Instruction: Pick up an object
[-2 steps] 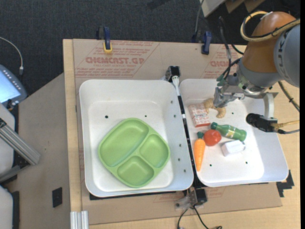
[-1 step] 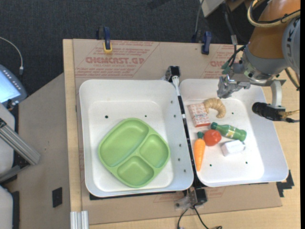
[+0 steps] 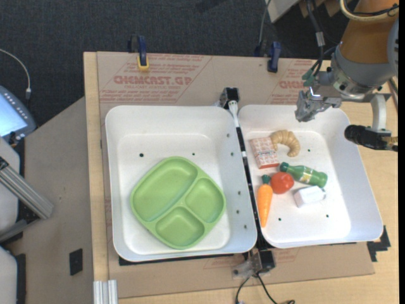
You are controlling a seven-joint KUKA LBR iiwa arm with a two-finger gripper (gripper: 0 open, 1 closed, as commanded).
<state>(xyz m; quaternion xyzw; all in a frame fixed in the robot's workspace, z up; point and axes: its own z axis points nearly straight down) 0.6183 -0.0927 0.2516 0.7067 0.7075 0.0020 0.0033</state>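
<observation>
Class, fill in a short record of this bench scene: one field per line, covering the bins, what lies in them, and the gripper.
left bin: green divided plate
right bin: croissant, snack packet, green bottle, tomato, carrot, white block
gripper: above the right bin's far edge, holding nothing
arm: enters from the right

A light green plate (image 3: 178,201) lies in a white bin (image 3: 120,132); nearby are an orange carrot (image 3: 264,202), red tomato (image 3: 281,182), green bottle (image 3: 305,173) and tan croissant (image 3: 286,140).
</observation>
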